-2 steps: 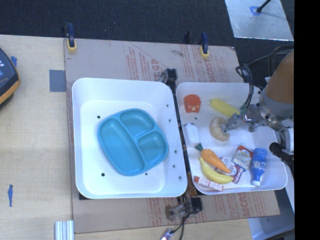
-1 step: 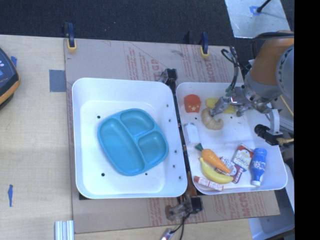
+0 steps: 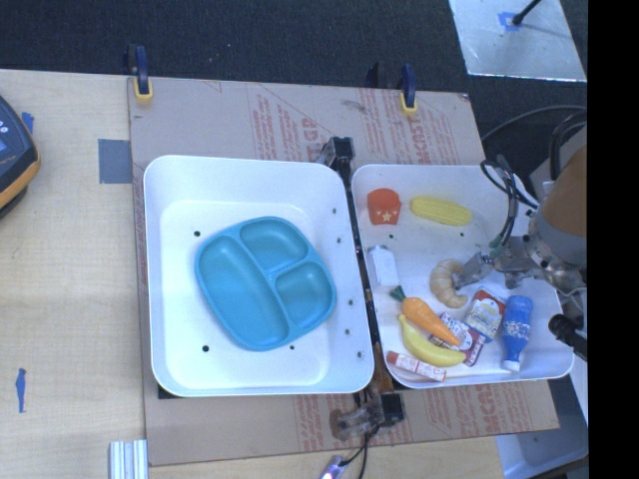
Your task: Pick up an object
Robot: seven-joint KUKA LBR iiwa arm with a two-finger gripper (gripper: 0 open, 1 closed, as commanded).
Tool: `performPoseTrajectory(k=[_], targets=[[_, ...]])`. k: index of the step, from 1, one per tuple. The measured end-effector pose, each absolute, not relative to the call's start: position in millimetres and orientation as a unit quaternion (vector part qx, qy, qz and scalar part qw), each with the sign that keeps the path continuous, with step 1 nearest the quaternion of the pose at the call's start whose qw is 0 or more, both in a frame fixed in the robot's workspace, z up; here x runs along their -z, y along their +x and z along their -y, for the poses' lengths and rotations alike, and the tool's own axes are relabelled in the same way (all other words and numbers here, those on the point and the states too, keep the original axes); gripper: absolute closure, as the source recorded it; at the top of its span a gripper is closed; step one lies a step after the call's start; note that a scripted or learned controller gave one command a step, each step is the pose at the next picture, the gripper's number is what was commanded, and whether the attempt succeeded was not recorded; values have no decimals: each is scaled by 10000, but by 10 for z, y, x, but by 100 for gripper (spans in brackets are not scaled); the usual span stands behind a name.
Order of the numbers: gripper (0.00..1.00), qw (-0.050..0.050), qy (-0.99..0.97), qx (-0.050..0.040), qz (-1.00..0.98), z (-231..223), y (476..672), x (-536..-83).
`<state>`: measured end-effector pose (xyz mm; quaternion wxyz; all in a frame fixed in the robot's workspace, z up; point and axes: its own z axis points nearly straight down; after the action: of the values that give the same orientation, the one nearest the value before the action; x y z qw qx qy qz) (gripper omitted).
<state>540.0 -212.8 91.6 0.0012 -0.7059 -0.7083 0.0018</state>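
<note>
Bench: plate [image 3: 265, 282] alone, left bin [image 3: 170, 183]

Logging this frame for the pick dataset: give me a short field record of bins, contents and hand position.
left bin: holds blue divided plate
right bin: orange block, corn cob, croissant, carrot, banana, blue bottle, small packets
hand: over right bin's right side, beside the croissant
held object: none seen

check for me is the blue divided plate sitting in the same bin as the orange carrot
No, the blue divided plastic plate lies in the left white bin, while the orange toy carrot lies in the right white bin.
</note>
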Motion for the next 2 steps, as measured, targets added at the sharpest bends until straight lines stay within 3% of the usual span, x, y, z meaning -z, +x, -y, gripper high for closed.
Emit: performPoseTrajectory(k=[1, 2], targets=[[0, 5, -7047, -7, 7095, 1593, 6263, -923], [0, -1, -7053, -3, 7089, 1460, 6480, -1760]])
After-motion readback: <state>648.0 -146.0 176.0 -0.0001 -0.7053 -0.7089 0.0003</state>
